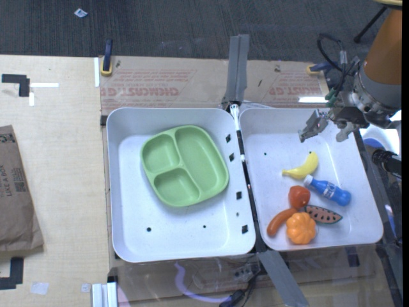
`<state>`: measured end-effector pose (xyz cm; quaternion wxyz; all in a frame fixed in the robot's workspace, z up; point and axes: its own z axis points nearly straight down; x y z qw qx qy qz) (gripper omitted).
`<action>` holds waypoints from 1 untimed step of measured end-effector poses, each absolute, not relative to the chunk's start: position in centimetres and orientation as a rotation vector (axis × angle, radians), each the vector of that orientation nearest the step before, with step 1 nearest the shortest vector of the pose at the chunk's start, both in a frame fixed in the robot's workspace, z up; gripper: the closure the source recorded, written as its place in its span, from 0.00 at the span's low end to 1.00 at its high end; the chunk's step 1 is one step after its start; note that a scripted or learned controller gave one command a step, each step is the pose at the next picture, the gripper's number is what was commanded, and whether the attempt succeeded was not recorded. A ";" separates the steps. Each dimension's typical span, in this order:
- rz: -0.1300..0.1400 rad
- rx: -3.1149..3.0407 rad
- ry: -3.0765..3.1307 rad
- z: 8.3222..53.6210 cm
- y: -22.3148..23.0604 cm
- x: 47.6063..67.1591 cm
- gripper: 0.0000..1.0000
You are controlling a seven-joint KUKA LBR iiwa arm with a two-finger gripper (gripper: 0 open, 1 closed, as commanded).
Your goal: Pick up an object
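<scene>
The left bin (128, 235) holds a green divided plate (185, 165). The right bin (358, 235) holds a yellow banana (303, 166), blue bottle (328, 191), watermelon slice (323, 215), orange pumpkin (301, 228), red pepper (297, 196) and an orange sausage-shaped piece (278, 222) (clustered mid-bin). The gripper (327, 128) hovers above the banana, fingers spread, nothing between them

A pale table (57, 190) is seen bearing two shallow white bins side by side, left bin (121, 190) and right bin (268, 133), with brown cardboard (160, 85) behind them and a paper bag (16, 190) at the left edge.
</scene>
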<state>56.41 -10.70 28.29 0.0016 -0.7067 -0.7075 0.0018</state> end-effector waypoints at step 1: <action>0.004 -2.265 -2.172 14.8 -14.0 52.4 0.00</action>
